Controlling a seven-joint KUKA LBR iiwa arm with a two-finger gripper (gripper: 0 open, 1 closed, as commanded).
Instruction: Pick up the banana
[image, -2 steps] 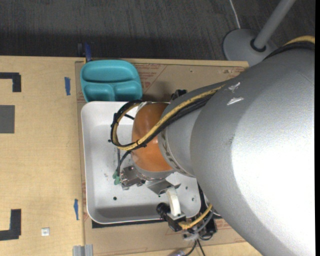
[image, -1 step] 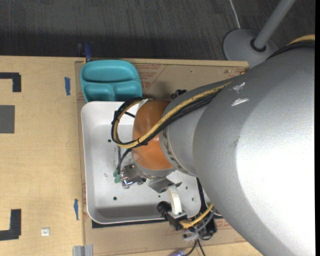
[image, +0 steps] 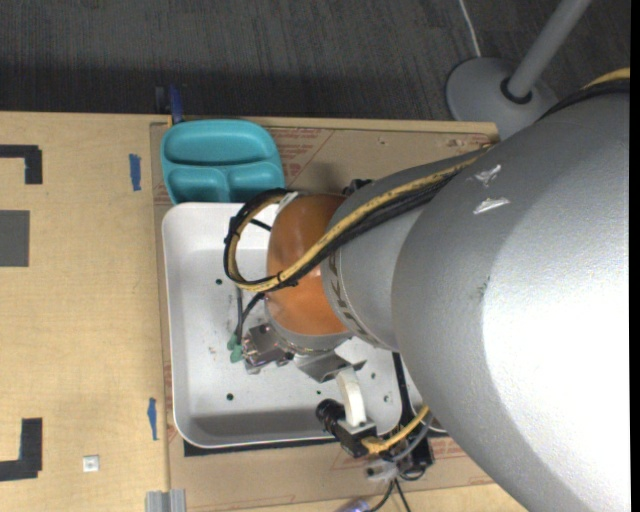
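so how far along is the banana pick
Done: the arm has reached down into the white bin, and its tool sits low near the bin floor. In hand: nothing I can confirm; the arm hides much of the bin, and I can't make out a banana. Left: the grasp and the lift.

The banana is hidden: the grey arm (image: 500, 300) with its orange band (image: 305, 260) lies across most of the white bin (image: 195, 300), covering the bin's middle and right side, so the fruit's colour, pose and place cannot be told. The yellow lines over the bin are cables (image: 330, 235) along the arm; a green piece (image: 235, 347) left of the bin's centre is too small to identify
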